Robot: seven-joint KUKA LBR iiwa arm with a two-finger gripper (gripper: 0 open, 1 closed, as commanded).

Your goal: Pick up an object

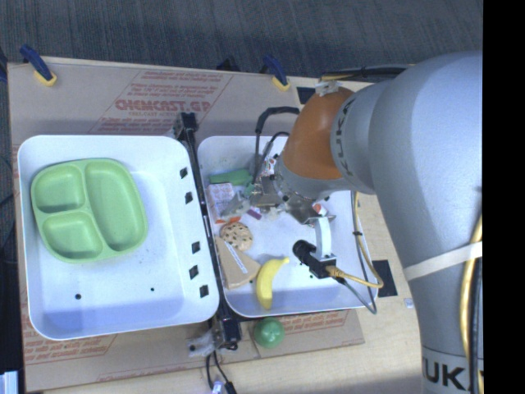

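The right bin point(344, 298) holds a small heap of objects. A yellow banana point(269, 279) lies near its front wall, with a round cookie point(236, 235) just behind it. A wooden piece point(235, 267) lies flat beside the banana. Farther back are a pale packet point(221, 194), a small red item point(230, 217) and a green thing point(233, 176). My gripper point(262, 195) reaches down from the right into the back of this heap, close to the packet. The orange-banded wrist point(316, 142) hides what is under it.
A green divided plate point(86, 208) lies in the left bin point(123, 306). A green ball point(267, 332) sits outside the right bin's front wall on the cardboard. A black part with a yellow cable point(316, 261) hangs over the right bin's floor.
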